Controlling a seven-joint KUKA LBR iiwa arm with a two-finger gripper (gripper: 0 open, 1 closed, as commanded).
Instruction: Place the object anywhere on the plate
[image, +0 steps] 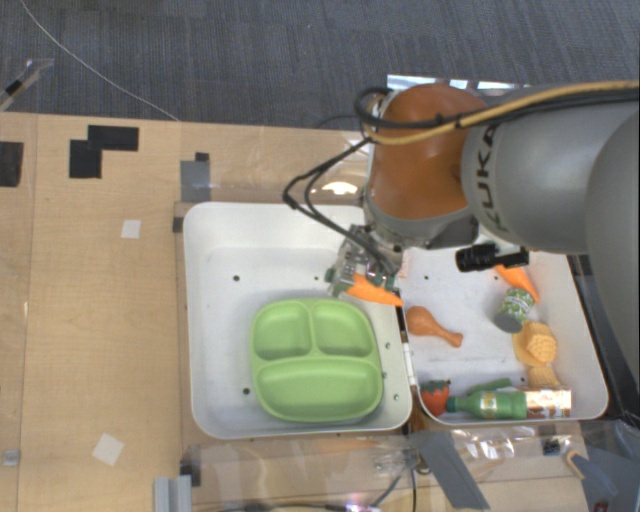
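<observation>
Single fixed camera, mounted above the worktop (90, 330), looking down at a slant from the near side. Both white bins fill the middle: left bin (215, 300), right bin (580, 340). Dark floor (200, 50) runs along the far edge. The arm (520, 160) enters from the right, close to the lens, looming large.

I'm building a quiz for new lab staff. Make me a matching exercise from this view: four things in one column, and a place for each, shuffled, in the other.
Things:
1. green plate
2. green bottle
3. chicken drumstick
4. carrot

Places:
A. by the gripper, at the plate's far right corner
B. lying along the right bin's near edge
C. in the left bin
D. right bin, near the divider

Pairs: 1-C, 2-B, 3-D, 4-A
</observation>
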